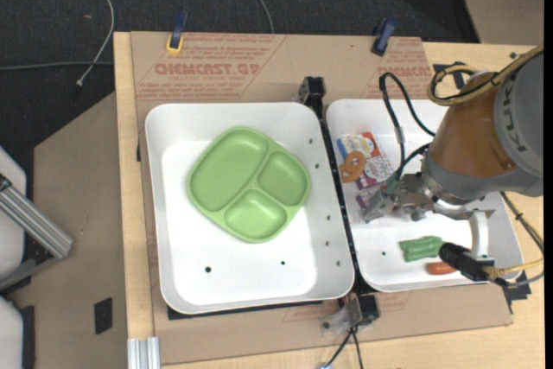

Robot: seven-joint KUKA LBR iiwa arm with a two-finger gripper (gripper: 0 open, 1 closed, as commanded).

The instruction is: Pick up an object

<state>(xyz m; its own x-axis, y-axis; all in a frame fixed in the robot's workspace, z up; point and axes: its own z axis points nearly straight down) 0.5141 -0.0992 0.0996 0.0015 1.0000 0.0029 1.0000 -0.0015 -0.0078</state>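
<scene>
Hovering low over the right white bin, our two-finger gripper; cannot tell its state. We judge it may nudge the crinkled snack packet instead of gripping.

**Even overhead light, soft focus**

I see bright, diffuse light from above; the white bins nearly wash out, shadows stay faint and short. Focus looks slightly soft everywhere, and the dark floor looks grainy.
</scene>
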